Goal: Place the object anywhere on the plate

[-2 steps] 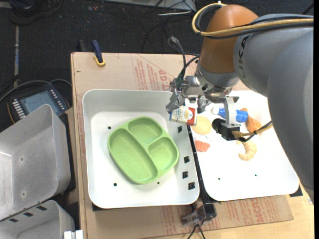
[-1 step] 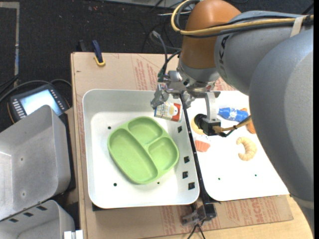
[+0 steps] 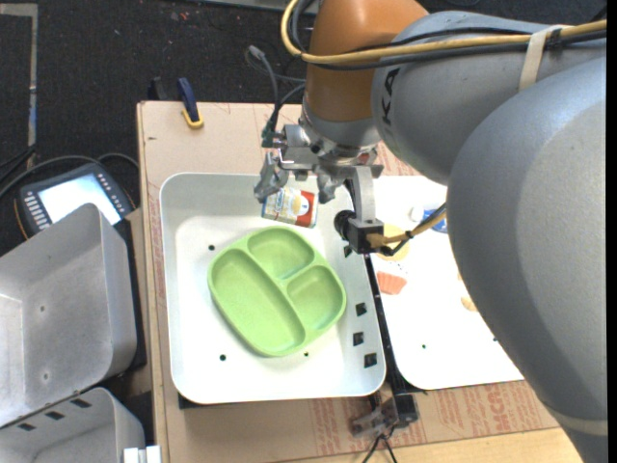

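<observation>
Nearest us, along the bottom edge of the frame, we see the brown bench [image 3: 318,432] with faint red printing at the lower right that we cannot read. On it sits the left white bin [image 3: 183,287], filling the lower centre. In the bin lies a light green plate [image 3: 278,290] with three compartments, tilted diagonally; all three compartments are bare. To its right, across a dark divider, we see the right white bin [image 3: 434,355], which holds a few small things: a pinkish scrap [image 3: 390,282] near its left edge and a blue and yellow item [image 3: 431,222] higher up, both partly hidden by the arm.

Further back, just above the plate's upper rim, we find the object [image 3: 291,205], a small carton with a white face, a red patch and a yellow-orange picture; its lettering is too small for us to read. It looks to sit between the fingers of the gripper [image 3: 289,189], which appears closed around it, clear of the plate. Above that rises the arm [image 3: 501,162], its orange band [image 3: 362,27] at top centre, with part of a black letter "K" on the grey housing.
</observation>
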`<state>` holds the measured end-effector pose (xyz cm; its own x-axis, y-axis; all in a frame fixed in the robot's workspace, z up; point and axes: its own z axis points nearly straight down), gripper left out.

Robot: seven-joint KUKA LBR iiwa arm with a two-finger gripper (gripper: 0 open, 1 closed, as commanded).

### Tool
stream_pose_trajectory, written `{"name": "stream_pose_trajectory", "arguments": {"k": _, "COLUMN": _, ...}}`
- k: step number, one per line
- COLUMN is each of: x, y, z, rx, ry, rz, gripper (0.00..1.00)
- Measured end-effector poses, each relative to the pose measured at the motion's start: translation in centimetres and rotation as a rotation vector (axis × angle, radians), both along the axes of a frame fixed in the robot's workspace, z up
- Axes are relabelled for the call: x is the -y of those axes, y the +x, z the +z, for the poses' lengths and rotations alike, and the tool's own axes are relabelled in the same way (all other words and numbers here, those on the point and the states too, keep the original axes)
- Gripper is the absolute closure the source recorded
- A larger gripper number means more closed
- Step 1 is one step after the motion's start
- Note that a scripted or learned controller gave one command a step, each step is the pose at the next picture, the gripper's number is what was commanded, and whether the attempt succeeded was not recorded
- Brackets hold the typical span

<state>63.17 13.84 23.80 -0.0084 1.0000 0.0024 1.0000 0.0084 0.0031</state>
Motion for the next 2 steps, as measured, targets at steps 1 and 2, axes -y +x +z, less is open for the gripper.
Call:
{"name": "stream_pose_trajectory", "arguments": {"k": 1, "x": -4.9, "y": 0.64, "z": 0.25, "rx": -0.001, "ry": 0.0, "rz": -0.001, "gripper": 1.0}}
{"name": "stream_pose_trajectory", "arguments": {"k": 2, "x": -4.52, "y": 0.64, "z": 0.21, "rx": -0.003, "ry": -0.003, "rz": -0.005, "gripper": 0.0}}
